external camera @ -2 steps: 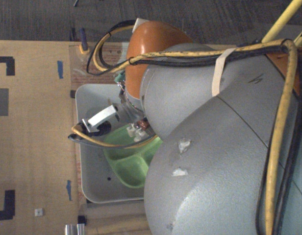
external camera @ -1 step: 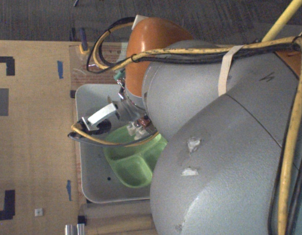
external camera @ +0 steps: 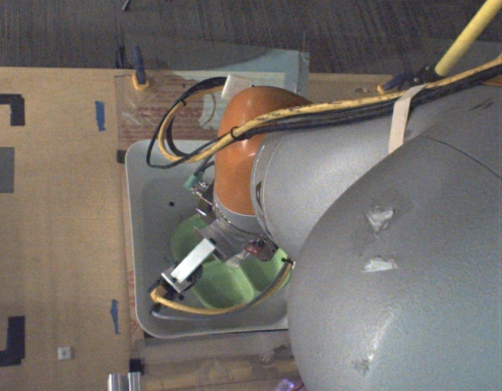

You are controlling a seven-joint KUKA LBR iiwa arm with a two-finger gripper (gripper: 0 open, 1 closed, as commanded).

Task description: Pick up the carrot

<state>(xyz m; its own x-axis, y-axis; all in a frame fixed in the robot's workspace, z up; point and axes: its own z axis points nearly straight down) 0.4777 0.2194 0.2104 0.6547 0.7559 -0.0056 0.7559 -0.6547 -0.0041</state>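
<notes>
- Camera view, general: the grey arm (external camera: 398, 259) enters from the right and covers most of that side of the frame. Its orange band (external camera: 239, 149) sits above the wrist, over the upper part of the white bin (external camera: 145, 218).
- Gripper (external camera: 239, 249): it is below the orange band, lowered into the bin over its lower half. Wrist hardware masks its tip, so whether it is released, clenched or grasping anything cannot be told.
- Carrot: its position cannot be told, because the arm and wrist cover much of the bin floor.
- Pale green object (external camera: 226, 287): it lies on the bin floor near the lower wall, directly under and beside the gripper. The surface is smooth and rounded, like a bowl. A further green patch shows just left of the wrist. Whether this is one piece or several cannot be told.
- Bin: the left wall and the rounded lower-left corner are exposed. The bin rests on the tan bench (external camera: 63, 218).
- Bench markings: black angular marks (external camera: 6, 108) sit at the left edge, one high and one low in the frame. Short blue tape strips (external camera: 100, 116) lie between those marks and the bin.
- Cabling: a yellow-and-black bundle (external camera: 357, 108) runs along the top of the arm toward the orange band. Black loops (external camera: 173, 133) hang over the upper-left corner of the bin.
- Background: dark carpet (external camera: 235, 6) lies beyond the upper edge of the bench.
</notes>
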